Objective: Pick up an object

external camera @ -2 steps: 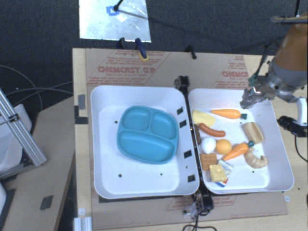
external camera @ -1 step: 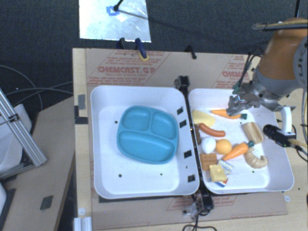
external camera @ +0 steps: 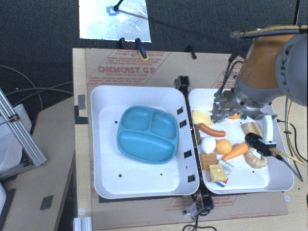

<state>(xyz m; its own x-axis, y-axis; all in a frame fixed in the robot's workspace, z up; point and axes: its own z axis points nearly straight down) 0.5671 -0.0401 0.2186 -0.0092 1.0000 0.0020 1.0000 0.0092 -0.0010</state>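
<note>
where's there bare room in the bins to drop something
Left bin: bare floor rings the blue divided plate, widest along the near edge. Right bin: crowded; toy foods fill its middle and the gripper hangs over its far part. One bare strip between croissant and near rim.

Two white bins (external camera: 108, 143) sit on brown cardboard (external camera: 130, 69) printed with red lettering. The left bin holds a turquoise plate (external camera: 147, 134). In the right bin (external camera: 279, 177), the sausage (external camera: 211, 130) is red-orange; at its 11 o'clock lies a pale yellow banana (external camera: 201, 116), at its 6 o'clock a white egg (external camera: 208, 144). The orange (external camera: 223, 146) and carrot (external camera: 235, 151) are orange, the cracker (external camera: 208, 160) tan. The arm (external camera: 269, 66) is grey with an orange band. A silver sheet (external camera: 114, 12) lies on dark carpet (external camera: 38, 32).
</note>
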